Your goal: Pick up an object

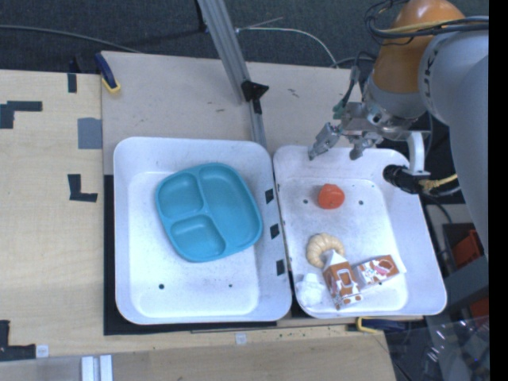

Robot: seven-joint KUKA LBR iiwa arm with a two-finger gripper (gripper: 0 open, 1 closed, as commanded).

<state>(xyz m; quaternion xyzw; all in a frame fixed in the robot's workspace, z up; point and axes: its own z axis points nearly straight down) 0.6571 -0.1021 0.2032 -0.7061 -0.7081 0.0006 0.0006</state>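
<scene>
Above the right bin's far rim, spread jaws hang.

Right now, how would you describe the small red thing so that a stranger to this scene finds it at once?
Look at the right bin, the one nearest the grey arm. The red ball lies alone in that bin's far half, just below the hand. It is the one round, plain orange-red thing; its neighbours, a pale pastry and a printed carton, cluster at the near end.
</scene>
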